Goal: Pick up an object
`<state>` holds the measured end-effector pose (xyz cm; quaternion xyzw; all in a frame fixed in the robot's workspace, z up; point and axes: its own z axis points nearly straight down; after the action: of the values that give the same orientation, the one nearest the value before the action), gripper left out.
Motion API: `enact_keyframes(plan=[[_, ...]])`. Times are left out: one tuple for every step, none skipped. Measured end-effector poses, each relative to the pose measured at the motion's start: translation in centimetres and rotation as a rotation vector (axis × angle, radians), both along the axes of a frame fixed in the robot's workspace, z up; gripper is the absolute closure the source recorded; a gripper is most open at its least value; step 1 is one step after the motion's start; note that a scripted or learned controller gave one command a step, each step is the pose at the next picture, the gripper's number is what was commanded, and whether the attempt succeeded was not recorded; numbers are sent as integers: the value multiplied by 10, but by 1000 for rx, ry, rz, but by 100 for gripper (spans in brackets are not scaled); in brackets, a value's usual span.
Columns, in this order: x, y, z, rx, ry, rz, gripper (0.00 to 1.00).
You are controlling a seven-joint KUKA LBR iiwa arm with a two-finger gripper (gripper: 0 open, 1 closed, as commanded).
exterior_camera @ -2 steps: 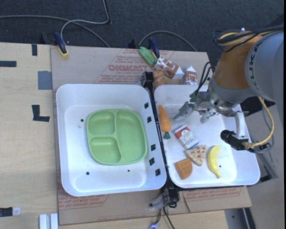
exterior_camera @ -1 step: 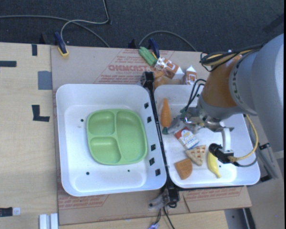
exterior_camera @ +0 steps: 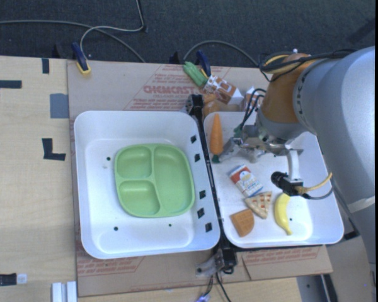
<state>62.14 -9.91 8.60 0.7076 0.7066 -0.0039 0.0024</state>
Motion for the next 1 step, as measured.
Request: enact_keyframes(plan=[[-38,-3,0,6,-6,2,0]])
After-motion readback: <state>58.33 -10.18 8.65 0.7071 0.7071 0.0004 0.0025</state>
